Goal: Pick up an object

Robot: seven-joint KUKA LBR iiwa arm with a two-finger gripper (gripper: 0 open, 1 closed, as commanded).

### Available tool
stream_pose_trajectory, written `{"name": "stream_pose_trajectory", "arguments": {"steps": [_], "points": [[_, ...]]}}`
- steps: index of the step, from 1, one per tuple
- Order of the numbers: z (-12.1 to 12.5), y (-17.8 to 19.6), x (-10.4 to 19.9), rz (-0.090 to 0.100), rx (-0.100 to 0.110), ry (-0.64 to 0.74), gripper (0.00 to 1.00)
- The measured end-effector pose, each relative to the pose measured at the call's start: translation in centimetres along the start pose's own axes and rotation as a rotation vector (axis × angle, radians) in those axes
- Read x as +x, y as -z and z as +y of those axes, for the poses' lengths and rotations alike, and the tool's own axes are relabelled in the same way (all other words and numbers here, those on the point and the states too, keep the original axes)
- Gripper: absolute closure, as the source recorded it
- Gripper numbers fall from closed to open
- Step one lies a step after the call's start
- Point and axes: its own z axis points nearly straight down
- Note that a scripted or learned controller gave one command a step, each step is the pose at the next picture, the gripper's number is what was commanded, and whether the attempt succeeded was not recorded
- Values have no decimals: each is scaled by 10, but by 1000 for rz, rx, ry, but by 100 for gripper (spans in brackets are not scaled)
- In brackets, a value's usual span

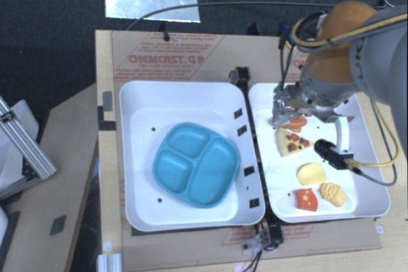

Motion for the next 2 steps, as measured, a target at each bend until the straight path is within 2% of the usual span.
{"name": "stream_pose_trajectory", "arguments": {"steps": [2], "points": [[6,3,91,0,0,0,100]]}}
